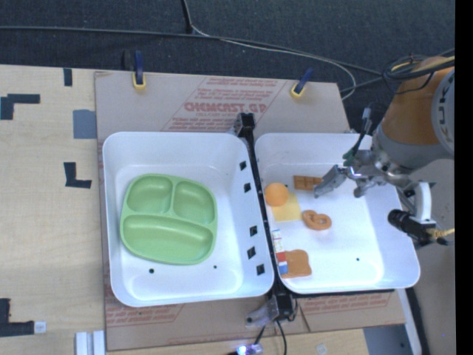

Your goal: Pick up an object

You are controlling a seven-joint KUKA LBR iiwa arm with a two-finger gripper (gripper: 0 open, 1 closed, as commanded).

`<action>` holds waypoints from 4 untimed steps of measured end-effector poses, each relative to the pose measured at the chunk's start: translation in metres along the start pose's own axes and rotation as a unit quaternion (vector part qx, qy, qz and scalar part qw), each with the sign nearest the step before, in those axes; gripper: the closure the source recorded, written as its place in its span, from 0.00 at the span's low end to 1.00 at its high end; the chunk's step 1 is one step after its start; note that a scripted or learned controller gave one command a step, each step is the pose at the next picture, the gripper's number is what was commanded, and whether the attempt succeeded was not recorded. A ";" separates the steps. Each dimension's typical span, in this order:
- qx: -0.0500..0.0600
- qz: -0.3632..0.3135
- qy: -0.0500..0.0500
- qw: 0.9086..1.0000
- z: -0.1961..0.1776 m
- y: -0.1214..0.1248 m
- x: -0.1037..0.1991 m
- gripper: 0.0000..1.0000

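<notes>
Grey two-finger gripper [344, 181]: spread open, empty, above right white plastic bin [384, 261].
Nearest target: brown waffle-textured rectangular toy [306, 182], just left.
Risk: fingers nudging it into yellow flat square [287, 208], closing on nothing.

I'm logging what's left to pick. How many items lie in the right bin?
5, all toward its left side: orange ball, yellow block below it, brown waffle beside the hand, pretzel mid-bin, toast slice at the front. More may hide under the arm.
</notes>
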State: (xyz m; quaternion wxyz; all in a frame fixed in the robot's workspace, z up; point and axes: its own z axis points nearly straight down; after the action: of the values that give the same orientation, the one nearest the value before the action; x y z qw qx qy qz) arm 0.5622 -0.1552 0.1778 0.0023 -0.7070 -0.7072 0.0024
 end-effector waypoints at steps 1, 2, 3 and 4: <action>0.000 0.000 0.000 1.000 0.044 -0.003 -0.002 0.00; -0.003 0.000 -0.001 1.000 0.095 -0.002 -0.001 0.00; -0.005 -0.001 -0.001 1.000 0.082 -0.001 -0.002 1.00; -0.005 -0.001 0.000 1.000 0.038 0.003 -0.004 1.00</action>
State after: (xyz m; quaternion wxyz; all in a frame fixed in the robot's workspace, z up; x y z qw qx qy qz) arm 0.5652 -0.1596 0.1397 -0.0010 -0.7065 -0.7077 -0.0008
